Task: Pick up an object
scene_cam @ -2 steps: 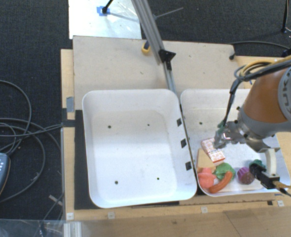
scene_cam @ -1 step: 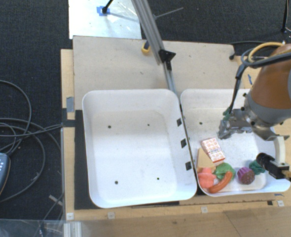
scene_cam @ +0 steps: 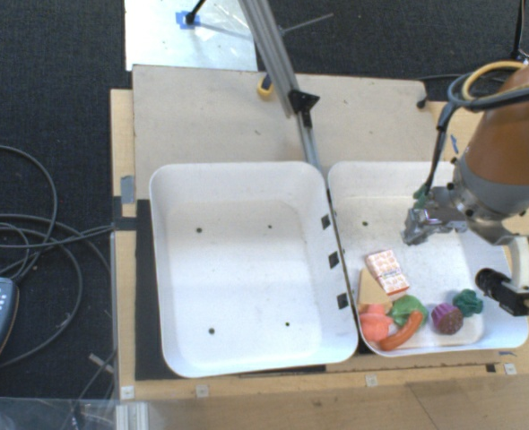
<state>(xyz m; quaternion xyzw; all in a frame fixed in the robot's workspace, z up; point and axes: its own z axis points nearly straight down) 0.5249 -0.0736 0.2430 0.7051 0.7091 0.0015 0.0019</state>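
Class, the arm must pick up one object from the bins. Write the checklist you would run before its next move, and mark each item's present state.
1. Objects within the right bin: ok, clustered along its near edge.
2. Gripper above that bin: ok.
3. Gripper over an object: not ok, the pink box lies nearer the camera.
4. Jaws open: cannot tell.
5. Box free of neighbours: ok.
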